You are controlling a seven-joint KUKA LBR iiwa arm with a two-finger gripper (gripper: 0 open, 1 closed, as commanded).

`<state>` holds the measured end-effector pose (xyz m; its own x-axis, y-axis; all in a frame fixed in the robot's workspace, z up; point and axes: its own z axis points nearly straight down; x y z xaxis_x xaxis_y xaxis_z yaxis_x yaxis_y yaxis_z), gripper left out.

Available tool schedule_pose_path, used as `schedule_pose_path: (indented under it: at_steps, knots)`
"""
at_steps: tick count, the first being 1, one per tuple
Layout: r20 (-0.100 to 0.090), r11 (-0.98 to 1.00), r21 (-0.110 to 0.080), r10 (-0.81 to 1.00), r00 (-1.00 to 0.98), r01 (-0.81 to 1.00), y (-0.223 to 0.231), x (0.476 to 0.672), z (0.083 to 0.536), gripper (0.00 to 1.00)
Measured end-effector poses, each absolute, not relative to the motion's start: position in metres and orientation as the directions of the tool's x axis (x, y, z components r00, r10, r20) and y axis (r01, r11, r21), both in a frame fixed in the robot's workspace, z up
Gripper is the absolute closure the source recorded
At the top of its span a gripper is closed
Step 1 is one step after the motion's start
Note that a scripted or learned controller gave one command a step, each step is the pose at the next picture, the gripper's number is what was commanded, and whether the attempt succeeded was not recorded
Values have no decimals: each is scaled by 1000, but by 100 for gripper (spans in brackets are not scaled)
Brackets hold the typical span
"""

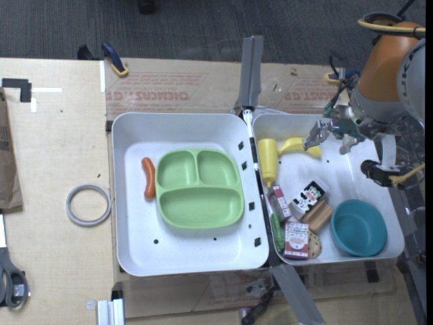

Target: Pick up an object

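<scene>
Red block lettering runs along the cardboard sheet (203, 90) behind the two white bins, printed upside down to the camera; one word appears to read "CHEMICAL", the rest too faint to make out. Printing also shows on a small pink carton (296, 240) in the right bin (338, 175), too small to read.

One fixed camera looks down at a slant from above the tabletop (54, 147), taking in both white bins (128, 202), with the arm (389, 66) at right.
</scene>
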<state>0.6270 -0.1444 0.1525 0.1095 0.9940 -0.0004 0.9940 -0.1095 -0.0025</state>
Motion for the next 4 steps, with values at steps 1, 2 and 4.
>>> schedule_pose_path:
  at_steps: [1,2,4]
  knots:
    - [-1,-95,-1,995,95,995,-128,647,91,0]
    - [-3,-25,2,1000,25,1000,-112,659,93,0]
    - [-2,-61,-2,998,61,998,-58,624,280,100]
